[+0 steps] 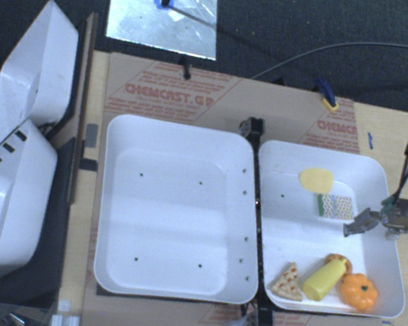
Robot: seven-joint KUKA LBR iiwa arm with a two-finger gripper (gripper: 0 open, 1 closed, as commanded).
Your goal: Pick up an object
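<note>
Several objects lie in the right bin [281, 209]. A flat pale yellow disc [315, 179] sits near the back, with a green and white sponge [335, 207] just in front of it. Along the front wall are a pizza slice [289, 282], a yellow bottle [324, 279] and an orange pumpkin [359, 291]. A small reddish-orange item [339, 260] is partly hidden behind the bottle's top. My gripper [361, 222] reaches in from the right and hovers over the bin's right side, just right of the sponge and above the pumpkin. Nothing shows in its grasp.
The left bin [174, 207] sits beside the right one, with a black divider [256, 213] between them. A blue and yellow clamp [327, 96] holds the cardboard at the back. Spare white bins [19, 144] lean at the far left, and cables run along the right.
</note>
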